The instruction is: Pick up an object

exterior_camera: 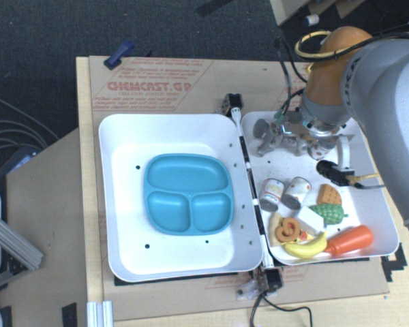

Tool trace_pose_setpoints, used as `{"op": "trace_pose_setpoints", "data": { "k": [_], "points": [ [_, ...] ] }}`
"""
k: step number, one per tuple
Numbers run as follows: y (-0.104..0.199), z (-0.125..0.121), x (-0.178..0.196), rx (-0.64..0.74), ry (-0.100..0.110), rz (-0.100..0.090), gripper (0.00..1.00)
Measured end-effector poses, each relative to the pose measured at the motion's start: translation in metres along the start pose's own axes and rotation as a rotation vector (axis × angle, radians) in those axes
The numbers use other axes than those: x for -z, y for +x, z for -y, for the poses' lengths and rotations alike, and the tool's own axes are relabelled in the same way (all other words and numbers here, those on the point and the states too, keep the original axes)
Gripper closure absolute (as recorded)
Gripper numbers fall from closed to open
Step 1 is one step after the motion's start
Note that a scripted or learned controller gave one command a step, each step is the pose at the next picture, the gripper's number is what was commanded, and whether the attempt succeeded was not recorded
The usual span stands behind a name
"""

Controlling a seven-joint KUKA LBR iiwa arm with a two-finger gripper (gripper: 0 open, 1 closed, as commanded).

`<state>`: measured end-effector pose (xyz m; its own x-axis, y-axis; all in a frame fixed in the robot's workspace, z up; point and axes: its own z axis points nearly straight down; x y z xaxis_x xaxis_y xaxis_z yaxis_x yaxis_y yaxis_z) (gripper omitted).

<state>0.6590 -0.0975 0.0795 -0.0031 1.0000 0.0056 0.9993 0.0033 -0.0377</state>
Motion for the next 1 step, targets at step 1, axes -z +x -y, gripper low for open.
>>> {"op": "trace_pose_setpoints", "data": {
  "k": [1],
  "points": [
    [0.0001,0.0,0.0,0.0,0.0,0.0,0.0]
  ]
}}
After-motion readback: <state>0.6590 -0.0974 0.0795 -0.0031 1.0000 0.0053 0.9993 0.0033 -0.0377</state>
